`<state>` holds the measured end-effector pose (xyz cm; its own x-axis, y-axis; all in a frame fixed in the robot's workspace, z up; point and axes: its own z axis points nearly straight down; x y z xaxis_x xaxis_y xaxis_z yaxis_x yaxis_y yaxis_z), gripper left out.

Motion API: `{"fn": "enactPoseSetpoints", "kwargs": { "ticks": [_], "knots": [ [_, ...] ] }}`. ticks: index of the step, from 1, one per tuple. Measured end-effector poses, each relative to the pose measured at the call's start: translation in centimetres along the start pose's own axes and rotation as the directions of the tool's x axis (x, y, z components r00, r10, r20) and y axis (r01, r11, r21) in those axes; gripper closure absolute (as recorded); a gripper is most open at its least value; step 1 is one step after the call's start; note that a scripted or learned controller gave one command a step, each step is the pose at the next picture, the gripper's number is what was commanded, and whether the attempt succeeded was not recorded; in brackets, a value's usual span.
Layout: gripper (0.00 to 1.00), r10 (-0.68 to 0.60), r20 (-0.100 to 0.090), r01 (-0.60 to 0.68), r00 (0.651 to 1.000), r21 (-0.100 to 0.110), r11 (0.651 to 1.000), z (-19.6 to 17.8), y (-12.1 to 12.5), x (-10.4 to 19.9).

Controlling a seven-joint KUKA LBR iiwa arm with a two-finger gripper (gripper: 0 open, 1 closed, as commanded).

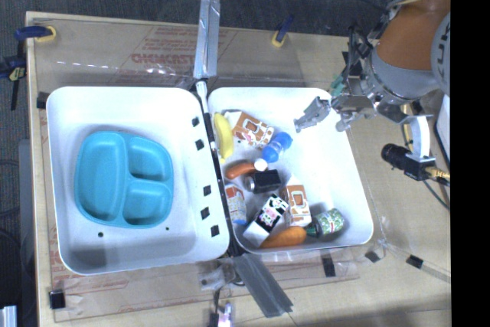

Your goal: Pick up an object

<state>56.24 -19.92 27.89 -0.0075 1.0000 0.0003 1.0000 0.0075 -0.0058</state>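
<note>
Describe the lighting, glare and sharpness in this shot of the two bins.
Camera view: even overhead light, with soft shadows inside the left bin along its near wall; mild glare on the clear sheet behind the bins, partly washing out its red print; the blue divided tray reads cleanly; the small items in the right bin are soft, their labels unreadable; the gripper is slightly blurred.

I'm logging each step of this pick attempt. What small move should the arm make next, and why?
Probably ease the gripper toward the view's left and down, toward the blue-capped bottle. The gripper hangs over the upper right of the right bin, with bare white floor under it, while the objects lie clustered along the bin's left and lower parts. The bottle looks the closest of them.
</note>
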Motion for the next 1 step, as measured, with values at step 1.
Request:
{"fn": "enactPoseSetpoints", "kwargs": {
  "ticks": [1],
  "knots": [
    [0.0, 0.0, 0.0, 0.0, 1.0, 0.0, 1.0, -0.01, 0.0, 0.0]
  ]
}}
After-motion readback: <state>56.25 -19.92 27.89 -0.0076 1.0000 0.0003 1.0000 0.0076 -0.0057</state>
